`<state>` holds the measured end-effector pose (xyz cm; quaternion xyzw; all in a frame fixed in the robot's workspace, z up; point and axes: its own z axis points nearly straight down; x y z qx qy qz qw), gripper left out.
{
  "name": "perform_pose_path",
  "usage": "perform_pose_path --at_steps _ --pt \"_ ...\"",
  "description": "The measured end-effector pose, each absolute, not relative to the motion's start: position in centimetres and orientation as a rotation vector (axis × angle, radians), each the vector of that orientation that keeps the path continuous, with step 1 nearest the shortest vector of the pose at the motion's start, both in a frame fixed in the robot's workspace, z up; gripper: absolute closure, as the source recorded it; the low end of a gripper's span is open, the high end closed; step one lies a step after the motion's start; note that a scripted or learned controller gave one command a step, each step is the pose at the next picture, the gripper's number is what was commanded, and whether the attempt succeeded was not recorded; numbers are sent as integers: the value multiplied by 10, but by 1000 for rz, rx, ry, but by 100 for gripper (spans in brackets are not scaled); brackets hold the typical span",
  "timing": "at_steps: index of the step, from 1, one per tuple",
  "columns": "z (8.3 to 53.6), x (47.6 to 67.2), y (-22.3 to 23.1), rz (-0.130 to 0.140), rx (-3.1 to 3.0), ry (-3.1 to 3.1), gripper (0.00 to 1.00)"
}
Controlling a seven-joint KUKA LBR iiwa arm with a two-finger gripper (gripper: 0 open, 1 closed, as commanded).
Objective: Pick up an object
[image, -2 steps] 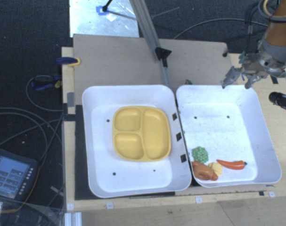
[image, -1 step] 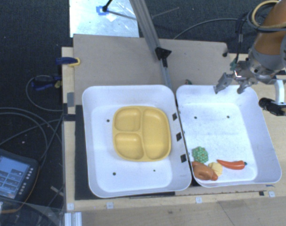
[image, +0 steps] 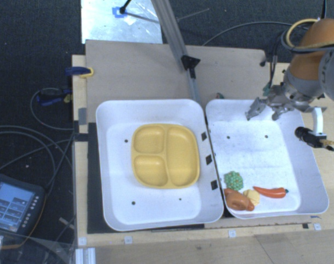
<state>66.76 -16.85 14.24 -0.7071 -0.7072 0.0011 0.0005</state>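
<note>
In the right bin (image: 299,164), near its front edge, lie a green broccoli piece (image: 233,180), a brown-orange food item (image: 237,199), a small pale yellow piece (image: 253,197) and a red pepper (image: 270,192). They sit close together, and the brown item touches the pale piece. My gripper (image: 264,113) hangs over the far edge of the right bin, well behind these items. Its fingers are open with nothing between them.
The left bin (image: 114,147) holds a yellow divided plate (image: 165,155) at its middle. A slanted metal pole (image: 172,26) stands behind the bins. Black clips (image: 208,159) sit along the seam between the two bins.
</note>
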Motion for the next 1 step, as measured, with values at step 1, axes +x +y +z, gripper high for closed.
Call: perform_pose_path --at_steps 1 --pt "158 670 -168 -5 -2225 -2228 100"
